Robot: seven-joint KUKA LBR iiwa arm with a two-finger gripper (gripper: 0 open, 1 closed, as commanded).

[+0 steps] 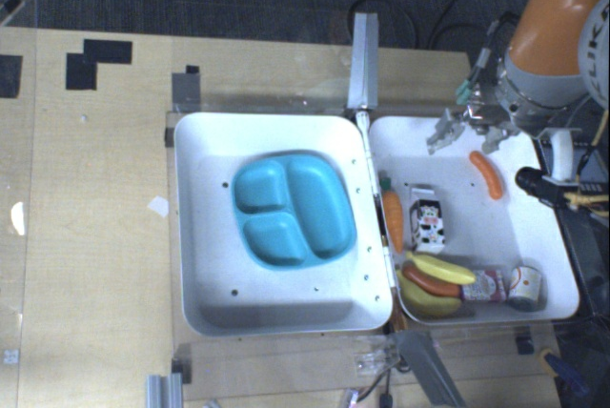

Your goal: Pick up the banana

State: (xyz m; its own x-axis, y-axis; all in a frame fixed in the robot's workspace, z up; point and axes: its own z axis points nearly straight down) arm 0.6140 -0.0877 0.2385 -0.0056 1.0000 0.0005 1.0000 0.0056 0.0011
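The curved yellow plastic banana (441, 270) lies in the near left corner of the right-hand shallow white bin (543, 225), resting on top of a small heap: a red-orange sausage-shaped toy (426, 283) just under it and a second, duller yellow curved piece (431, 303) below that, all touching. A small clear bottle with a printed label (502, 283) lies against the heap's right end. To the left, pressed along the bin's wall, is a long orange carrot (392, 219), and just above the heap stands a little black-and-white cow-print carton (427, 221).

The grey two-finger gripper (469, 132) hangs over the far part of the same bin, well apart from the banana, beside a loose orange-red hot dog (487, 174). Its metal fingers (444, 132) look spread and nothing sits between them.

The banana looks like a light, hollow, stiff toy with a smooth, likely slippery skin. I judge the best hold is across its middle, jaws closing on the narrow width, since the ends taper. Perched on round things, it may roll or slide off when nudged, and the close bin wall leaves little room on that side.

The blue three-compartment plastic plate (294, 209) lies in the left white bin (205, 206).
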